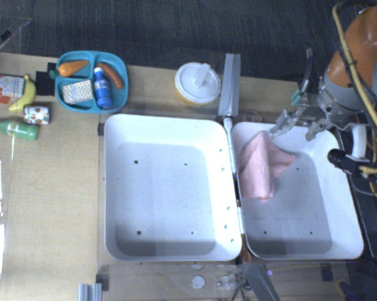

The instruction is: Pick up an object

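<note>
A pink cloth lies crumpled in the right bin, against its left wall and toward the far side. My gripper hangs over the far edge of that bin, just up and to the right of the cloth's top corner. Its fingers are spread open and nothing sits between them. The cloth's upper tip reaches close to the left finger, and I cannot tell whether they touch.
The left bin sits beside the right one, with a metal bracket at the seam. On the bench behind are a white lidded tub, a blue divided tray of toy food, a banana, a small can and a green bottle.
</note>
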Motion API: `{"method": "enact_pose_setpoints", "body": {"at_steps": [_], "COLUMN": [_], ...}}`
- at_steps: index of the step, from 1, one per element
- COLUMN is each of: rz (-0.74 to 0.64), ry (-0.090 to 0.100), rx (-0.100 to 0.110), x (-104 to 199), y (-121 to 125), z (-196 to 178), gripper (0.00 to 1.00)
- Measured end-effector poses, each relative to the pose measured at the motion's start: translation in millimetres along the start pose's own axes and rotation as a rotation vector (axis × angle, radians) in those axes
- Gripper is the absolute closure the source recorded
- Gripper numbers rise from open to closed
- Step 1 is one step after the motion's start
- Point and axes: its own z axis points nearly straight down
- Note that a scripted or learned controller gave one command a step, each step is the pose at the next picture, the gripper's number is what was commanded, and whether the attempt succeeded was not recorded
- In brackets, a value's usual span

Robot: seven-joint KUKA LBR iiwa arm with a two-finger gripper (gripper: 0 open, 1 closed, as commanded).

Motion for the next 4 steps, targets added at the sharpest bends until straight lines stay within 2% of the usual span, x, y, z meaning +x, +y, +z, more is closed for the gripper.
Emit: {"method": "enact_pose_setpoints", "body": {"at_steps": [1,2,3,4], "rz": [-0.173,-0.178,-0.193,-0.195], "ry": [0.000,-0.002,-0.002,-0.002], "rx": [0.000,-0.013,-0.014,-0.019], "x": [-35.0,-52.3,-2.4,-1.3], "y": [42.5,-2.3,8.5,10.6], "z": [130.0,163.3,164.1,152.1], "gripper": [0.00,0.00,0.00,1.00]}}
